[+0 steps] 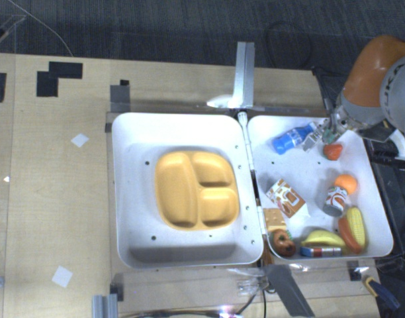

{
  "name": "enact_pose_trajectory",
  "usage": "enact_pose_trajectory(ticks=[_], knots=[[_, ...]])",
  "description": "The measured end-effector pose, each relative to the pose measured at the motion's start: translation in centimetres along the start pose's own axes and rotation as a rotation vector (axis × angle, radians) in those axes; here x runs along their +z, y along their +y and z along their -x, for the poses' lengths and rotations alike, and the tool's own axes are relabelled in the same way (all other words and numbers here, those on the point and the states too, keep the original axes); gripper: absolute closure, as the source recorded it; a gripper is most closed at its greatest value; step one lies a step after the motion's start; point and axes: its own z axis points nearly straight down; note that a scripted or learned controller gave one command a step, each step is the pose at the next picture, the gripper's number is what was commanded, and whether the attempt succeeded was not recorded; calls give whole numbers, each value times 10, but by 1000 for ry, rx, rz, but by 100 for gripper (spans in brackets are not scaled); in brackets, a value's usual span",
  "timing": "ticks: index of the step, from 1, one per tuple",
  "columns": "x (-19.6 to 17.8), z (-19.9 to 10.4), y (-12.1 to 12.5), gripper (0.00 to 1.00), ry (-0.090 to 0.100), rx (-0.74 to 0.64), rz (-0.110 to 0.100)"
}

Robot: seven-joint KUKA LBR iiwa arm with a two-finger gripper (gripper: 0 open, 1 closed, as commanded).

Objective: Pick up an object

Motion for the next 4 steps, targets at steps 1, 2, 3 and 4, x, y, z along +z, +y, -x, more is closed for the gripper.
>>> enact_pose_trajectory(ticks=[1, 2, 3, 4], knots=[[5, 5, -49, 100, 10, -187, -3], [5, 4, -47, 0, 12, -190, -2], [14, 4, -41, 0, 21, -153, -3], [-96, 9, -33, 0, 3, -217, 2]])
